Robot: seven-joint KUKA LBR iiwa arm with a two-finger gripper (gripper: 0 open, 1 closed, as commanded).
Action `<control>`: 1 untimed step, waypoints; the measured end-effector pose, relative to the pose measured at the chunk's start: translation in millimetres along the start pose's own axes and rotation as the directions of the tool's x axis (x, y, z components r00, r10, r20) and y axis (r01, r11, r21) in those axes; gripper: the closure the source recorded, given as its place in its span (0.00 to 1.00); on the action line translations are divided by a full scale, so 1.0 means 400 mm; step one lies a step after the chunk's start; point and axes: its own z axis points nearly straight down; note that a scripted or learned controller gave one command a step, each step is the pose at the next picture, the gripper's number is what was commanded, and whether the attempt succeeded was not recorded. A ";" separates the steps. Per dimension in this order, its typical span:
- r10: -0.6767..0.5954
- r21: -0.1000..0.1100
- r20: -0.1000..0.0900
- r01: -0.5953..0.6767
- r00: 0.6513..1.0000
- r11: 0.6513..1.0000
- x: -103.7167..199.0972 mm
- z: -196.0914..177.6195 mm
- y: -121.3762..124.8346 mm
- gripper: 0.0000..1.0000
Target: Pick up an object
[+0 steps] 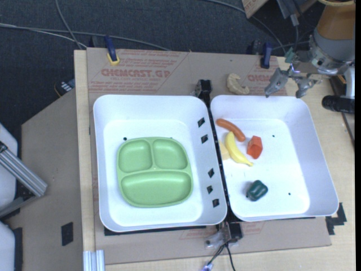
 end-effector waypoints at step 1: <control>-0.003 -0.015 0.003 0.003 1.000 1.000 0.001 -0.024 0.005 0.00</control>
